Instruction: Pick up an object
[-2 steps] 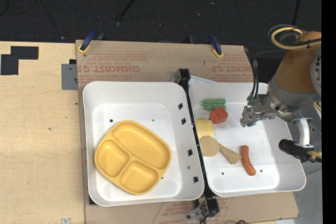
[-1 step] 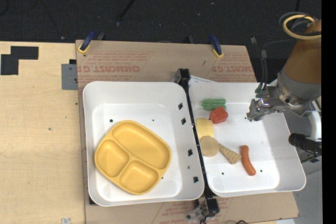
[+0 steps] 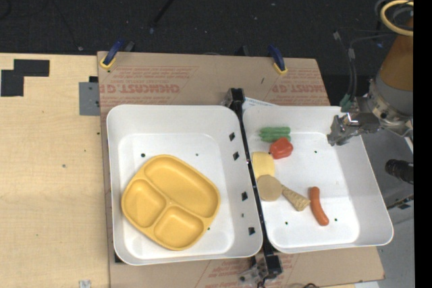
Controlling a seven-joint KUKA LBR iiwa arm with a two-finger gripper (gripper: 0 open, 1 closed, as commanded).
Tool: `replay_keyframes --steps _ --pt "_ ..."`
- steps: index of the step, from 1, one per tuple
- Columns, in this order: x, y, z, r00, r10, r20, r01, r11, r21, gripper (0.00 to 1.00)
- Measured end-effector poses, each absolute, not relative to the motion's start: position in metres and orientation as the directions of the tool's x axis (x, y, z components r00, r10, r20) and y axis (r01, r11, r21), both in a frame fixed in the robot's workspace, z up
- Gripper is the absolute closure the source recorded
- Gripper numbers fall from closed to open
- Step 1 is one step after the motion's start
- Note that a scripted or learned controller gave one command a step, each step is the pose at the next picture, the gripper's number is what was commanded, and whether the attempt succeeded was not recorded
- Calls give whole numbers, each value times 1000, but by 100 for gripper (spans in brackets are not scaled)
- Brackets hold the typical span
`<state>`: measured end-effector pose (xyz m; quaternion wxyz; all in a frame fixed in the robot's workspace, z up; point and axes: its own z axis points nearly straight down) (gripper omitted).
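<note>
The gripper hovered over the right bin's far right edge, its state impossible to tell, while a sausage lay near the bin's near right corner.

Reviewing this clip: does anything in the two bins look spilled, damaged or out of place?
Nothing stands out. The yellow divided tray lies flat in the left bin, turned askew to its walls. The toy foods, including a red pepper and an orange sausage, lie loose inside the right bin. The gripper is at that bin's far right rim.
</note>
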<state>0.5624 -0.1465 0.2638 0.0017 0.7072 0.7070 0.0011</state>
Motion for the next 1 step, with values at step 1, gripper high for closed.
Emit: replay_keyframes --steps 1 --pt "563 -98 267 -3 1000 1 1000 3 0 100"
